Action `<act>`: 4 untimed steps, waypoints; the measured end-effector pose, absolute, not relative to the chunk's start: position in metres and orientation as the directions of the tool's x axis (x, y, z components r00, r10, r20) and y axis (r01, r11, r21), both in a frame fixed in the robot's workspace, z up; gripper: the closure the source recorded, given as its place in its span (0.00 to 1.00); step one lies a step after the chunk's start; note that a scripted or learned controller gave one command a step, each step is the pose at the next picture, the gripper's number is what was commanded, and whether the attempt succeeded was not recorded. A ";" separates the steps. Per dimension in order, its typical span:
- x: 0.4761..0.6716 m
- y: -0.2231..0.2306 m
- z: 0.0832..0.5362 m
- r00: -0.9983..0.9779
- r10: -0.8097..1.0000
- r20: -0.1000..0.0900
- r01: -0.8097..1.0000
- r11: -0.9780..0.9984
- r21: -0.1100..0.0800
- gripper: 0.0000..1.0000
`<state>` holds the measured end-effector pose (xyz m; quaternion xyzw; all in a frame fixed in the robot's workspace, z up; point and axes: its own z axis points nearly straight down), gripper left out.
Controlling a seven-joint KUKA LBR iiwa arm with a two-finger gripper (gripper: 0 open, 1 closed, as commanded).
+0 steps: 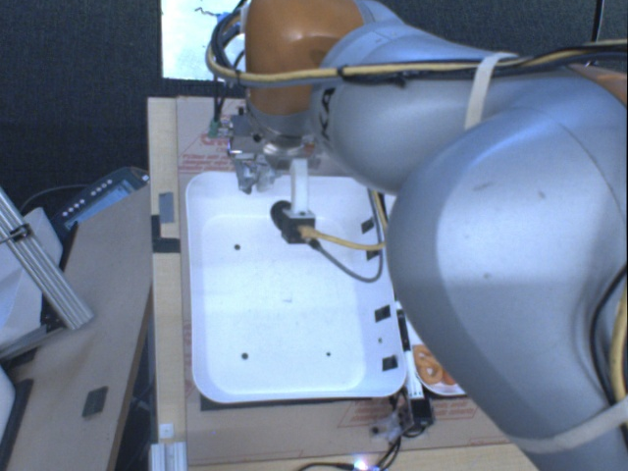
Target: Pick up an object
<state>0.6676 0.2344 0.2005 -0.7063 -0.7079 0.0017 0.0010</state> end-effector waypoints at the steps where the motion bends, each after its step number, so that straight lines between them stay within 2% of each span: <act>1: 0.668 0.235 0.157 -0.002 1.000 0.000 1.000 0.002 -0.002 1.00; 2: 0.667 0.234 0.108 -0.003 1.000 -0.001 1.000 0.003 -0.003 1.00; 3: 0.659 0.235 0.333 -0.005 1.000 0.007 1.000 0.005 0.018 1.00; 4: 0.668 0.234 0.219 -0.001 1.000 -0.002 1.000 0.001 -0.006 1.00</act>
